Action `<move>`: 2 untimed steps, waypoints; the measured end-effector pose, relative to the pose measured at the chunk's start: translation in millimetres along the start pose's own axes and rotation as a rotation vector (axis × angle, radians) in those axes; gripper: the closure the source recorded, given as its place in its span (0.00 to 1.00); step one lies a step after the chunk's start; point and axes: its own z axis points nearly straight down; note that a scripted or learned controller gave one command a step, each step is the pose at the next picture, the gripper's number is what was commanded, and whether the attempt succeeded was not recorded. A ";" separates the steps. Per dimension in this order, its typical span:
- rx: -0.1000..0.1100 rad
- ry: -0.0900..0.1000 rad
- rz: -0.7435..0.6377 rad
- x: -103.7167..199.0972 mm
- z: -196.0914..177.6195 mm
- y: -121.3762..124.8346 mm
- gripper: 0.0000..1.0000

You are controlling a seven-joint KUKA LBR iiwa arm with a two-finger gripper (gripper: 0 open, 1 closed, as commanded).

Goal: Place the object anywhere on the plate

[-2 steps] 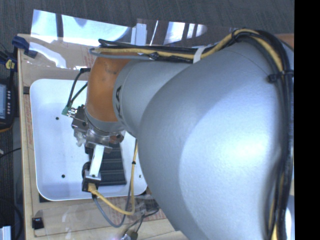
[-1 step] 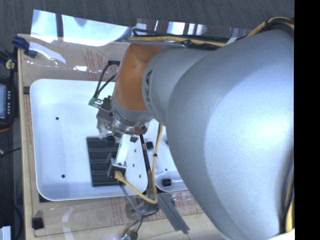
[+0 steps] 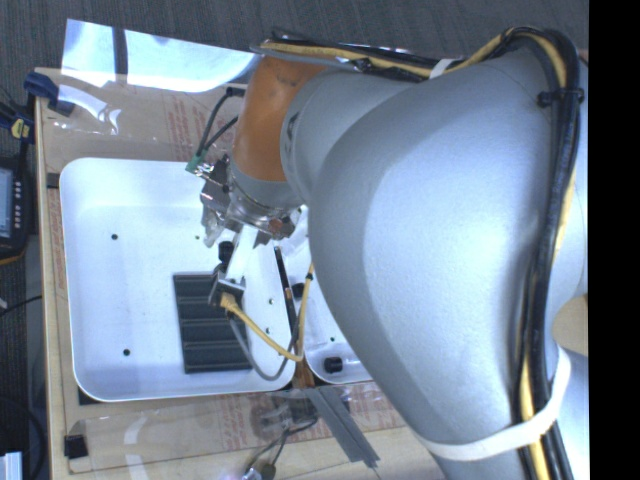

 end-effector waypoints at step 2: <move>-0.002 0.003 0.839 15.6 -10.6 59.3 1.00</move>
